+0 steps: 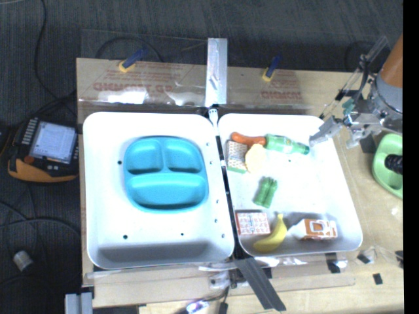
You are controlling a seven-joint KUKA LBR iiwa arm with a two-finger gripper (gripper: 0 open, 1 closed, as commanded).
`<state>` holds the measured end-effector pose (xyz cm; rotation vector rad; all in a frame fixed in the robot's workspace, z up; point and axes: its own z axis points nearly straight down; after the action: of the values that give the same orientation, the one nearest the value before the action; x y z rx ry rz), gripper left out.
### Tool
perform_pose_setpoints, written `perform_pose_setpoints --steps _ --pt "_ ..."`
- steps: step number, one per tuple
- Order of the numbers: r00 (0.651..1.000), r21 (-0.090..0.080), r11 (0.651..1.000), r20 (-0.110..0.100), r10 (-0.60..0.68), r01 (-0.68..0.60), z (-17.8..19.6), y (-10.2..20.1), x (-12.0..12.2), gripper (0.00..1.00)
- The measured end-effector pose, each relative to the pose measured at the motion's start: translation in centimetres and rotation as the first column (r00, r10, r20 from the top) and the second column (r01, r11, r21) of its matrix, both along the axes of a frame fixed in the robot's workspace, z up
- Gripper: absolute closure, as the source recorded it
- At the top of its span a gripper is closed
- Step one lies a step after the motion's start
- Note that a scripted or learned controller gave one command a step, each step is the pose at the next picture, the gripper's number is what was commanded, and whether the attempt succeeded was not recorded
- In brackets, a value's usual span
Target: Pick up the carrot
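The carrot (246, 138) is a small orange piece lying at the back of the right bin (330, 195), next to a green bottle (285, 144). My gripper (325, 132) hangs at the right bin's back right corner, to the right of the bottle and well apart from the carrot. Nothing shows between its fingers.
The right bin also holds a yellow round piece (256, 156), a patterned packet (236, 156), a green can (265, 191), a banana (272, 234), a red-white box (252, 223) and an orange carton (319, 229). A blue divided plate (165, 173) lies in the left bin. A green object (390, 164) sits on the bench at right.
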<state>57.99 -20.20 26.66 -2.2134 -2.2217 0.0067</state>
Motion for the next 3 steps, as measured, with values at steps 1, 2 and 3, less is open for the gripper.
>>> perform_pose_setpoints --steps 1,2,3 --pt "0.995 -0.004 0.995 0.000 0.096 -0.096 -0.2 -2.3 3.4 0.00" --pt "0.998 0.007 0.997 0.007 0.070 -0.070 -16.6 -1.3 5.3 0.00" --pt "0.997 0.004 0.997 0.000 0.073 -0.073 -16.2 -1.4 5.2 1.00"
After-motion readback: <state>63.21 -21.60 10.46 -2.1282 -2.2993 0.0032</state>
